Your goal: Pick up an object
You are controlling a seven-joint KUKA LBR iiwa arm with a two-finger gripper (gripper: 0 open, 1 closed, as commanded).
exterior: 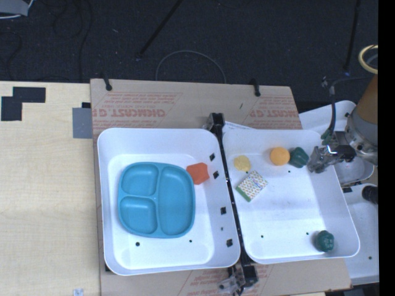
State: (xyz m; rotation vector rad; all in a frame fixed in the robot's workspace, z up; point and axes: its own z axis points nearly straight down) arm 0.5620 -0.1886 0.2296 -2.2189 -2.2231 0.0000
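The gripper [322, 158] sits at the right bin's [290, 245] right rim, just beside a dark green piece [299, 157]; nothing is visibly pinched, and how it is set cannot be told. In that bin lie an orange ball [279, 156] touching the green piece, a yellow lump [242, 163], a patterned packet [251, 185] and — well apart, near the front corner — a green ball [324, 240]. The left bin [123, 258] holds a blue tray [157, 199] with an orange block [198, 172] at its corner.

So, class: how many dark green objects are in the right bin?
2: one dark green object near the far right edge beside the orange ball, another in the near right corner. None seems hidden.
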